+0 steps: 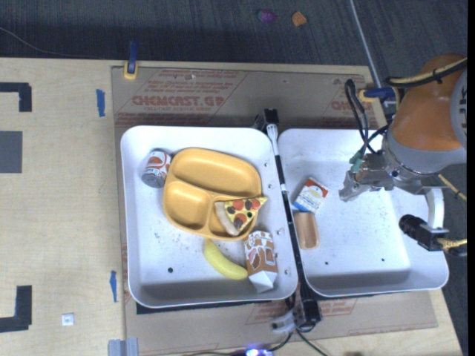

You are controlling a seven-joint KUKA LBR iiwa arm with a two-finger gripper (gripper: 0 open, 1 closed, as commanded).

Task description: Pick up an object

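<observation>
The arm (427, 121) reaches in from the right, its wrist bent down over the right bin (386, 265). The tool (358, 184) hovers above bare bin floor, grip state unclear. The small carton (311, 196) and hot dog (306, 229) lie nearby, to its left.

— Where is your arm (430, 124) just now?

— It comes in from the right, grey, with the orange band bulging just above my wrist, bent low over the bench.

— And your gripper (355, 188)?

— It points left, out past the wrist, low and slightly downward. Cables loop along the arm above it. Nothing is visible between its tips.
</observation>
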